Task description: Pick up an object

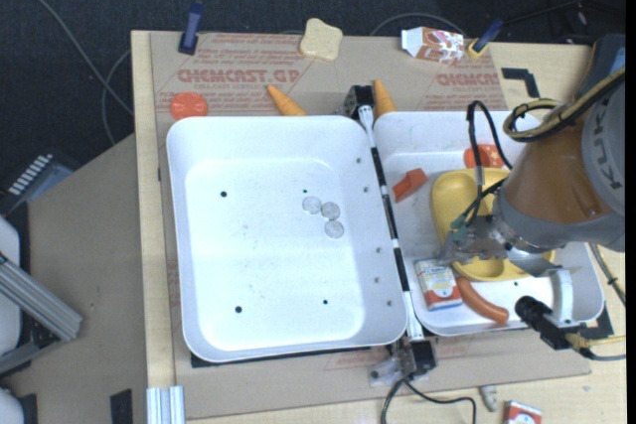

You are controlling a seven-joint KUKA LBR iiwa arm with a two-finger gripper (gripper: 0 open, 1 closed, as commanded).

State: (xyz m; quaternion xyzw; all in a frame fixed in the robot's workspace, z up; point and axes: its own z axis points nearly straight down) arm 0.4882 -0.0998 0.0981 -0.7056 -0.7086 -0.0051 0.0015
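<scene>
Here the gripper (pixel 465 243) hangs over the yellow object (pixel 455 199).

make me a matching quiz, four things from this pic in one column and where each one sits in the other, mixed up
Things:
1. coins
2. sausage
3. bread slice
4. orange block

Places:
A. on the cardboard beyond the bins, behind the left bin
B. near edge of the right bin, beside the small carton
C. middle of the left bin
D. right bin, close to the divider, left of the yellow toy

Pairs: 1-C, 2-B, 3-A, 4-D
</scene>
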